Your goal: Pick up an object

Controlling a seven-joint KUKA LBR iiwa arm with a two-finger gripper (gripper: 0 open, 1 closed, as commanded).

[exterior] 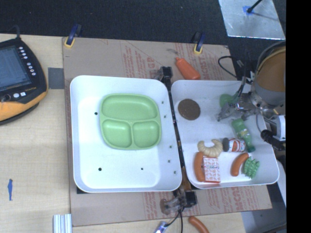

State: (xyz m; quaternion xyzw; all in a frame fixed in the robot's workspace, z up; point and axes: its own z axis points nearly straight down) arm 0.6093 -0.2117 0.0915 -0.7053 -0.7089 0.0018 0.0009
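Gripper (228,111) hung low in right bin (194,87), grip state unclear, beside green bottle (241,128); brown disc (189,109) lay nearby, likely candidates.

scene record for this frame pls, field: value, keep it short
arm: enters from the right, over the right bin's upper right part
gripper: low over the right bin, near a green item; nothing visibly between its fingers
left bin: holds a green divided plate
right bin: brown disc, croissant, small bottle, two sausages, red-white packet, green toy
outside bins: orange carrot-like toy above the right bin
bench left: teach pendant
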